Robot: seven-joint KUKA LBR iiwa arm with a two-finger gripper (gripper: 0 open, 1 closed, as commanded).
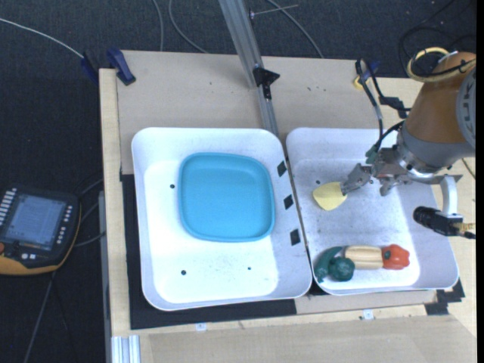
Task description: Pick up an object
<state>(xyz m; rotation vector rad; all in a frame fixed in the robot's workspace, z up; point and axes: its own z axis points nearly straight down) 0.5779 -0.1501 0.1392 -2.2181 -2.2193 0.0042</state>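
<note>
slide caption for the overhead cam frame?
Hand open over the right bin, one finger beside a yellow piece; blue plate in left bin.

Arm (442,104) reaching in from right, gripper (372,184) low, fingers spread.

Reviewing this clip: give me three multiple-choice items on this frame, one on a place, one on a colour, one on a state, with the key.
1. Where does the blue plate lie?
A. in the left bin
B. in the right bin
C. on the floor

2. What colour is the object nearest the gripper?
A. red
B. pale yellow
C. black

3. How do the green object, tan object and red object lie?
A. stacked on the plate
B. scattered in both bins
C. in a row along the right bin's near wall

Key: 1 A, the plate lies within the left bin's rim. 2 B, the pale yellow object lies by one finger. 3 C, they line up side by side.
</note>
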